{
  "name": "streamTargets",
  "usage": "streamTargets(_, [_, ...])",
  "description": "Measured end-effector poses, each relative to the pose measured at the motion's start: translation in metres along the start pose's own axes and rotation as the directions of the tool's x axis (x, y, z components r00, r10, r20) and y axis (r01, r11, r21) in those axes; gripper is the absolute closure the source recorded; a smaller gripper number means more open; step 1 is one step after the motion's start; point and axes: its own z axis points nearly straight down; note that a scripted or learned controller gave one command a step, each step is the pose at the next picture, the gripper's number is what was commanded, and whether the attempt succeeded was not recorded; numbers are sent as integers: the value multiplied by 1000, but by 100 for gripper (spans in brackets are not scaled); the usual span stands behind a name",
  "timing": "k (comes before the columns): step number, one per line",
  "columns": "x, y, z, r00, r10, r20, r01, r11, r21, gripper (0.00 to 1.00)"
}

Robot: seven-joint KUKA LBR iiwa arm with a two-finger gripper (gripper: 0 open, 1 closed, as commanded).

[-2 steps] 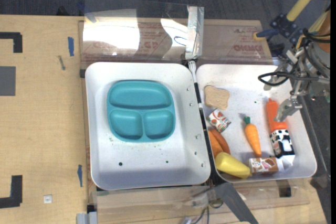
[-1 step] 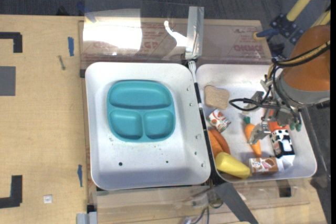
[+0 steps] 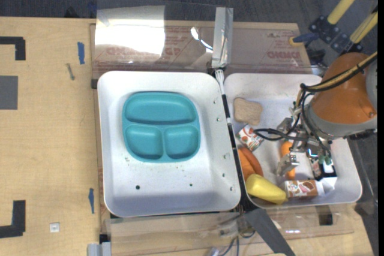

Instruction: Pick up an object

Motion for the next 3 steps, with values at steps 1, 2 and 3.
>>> streamTargets(1, [-4,1,-13,1000,-2,12,2,1000,1,100])
streamTargets(2, [-3,1,-12,1000,-2,10,2,1000,1,0])
streamTargets(3, [14,-14,0,997,81,-1,-81,997,-2,0])
